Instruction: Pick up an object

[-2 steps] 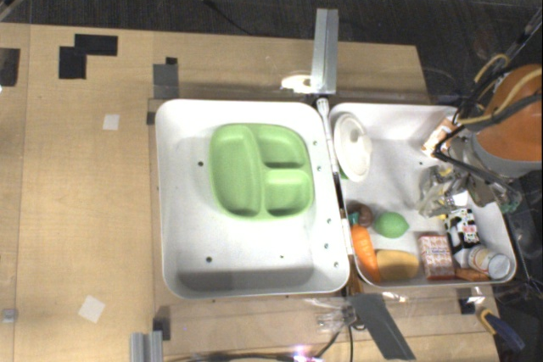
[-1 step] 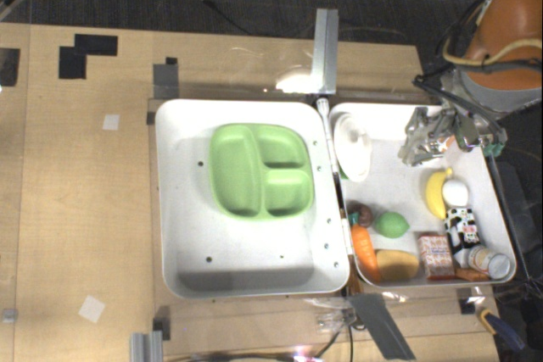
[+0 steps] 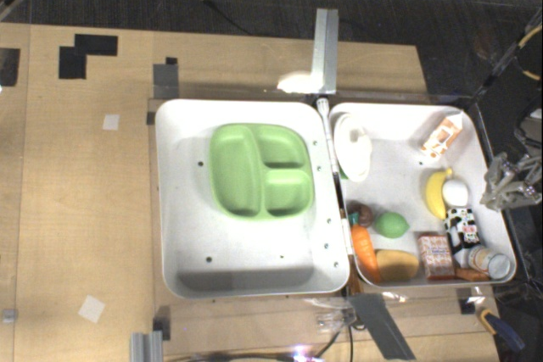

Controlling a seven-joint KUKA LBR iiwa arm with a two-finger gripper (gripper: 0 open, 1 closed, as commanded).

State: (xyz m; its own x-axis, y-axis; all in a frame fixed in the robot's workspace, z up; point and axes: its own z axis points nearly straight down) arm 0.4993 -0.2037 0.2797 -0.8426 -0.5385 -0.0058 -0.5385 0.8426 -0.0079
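The claw (image 3: 512,186) hangs at the right rim of the right bin (image 3: 399,140), too blurred for me to tell its grip, while just inside that rim lie the banana (image 3: 436,192), a white egg (image 3: 456,194) touching it, and a green ball (image 3: 391,225) farther in.

We see the gripper (image 3: 512,185) as a pale grey metal assembly of thin angled struts and linkages. Just beside the right bin (image 3: 399,123) rim, dark thin cables run above it.
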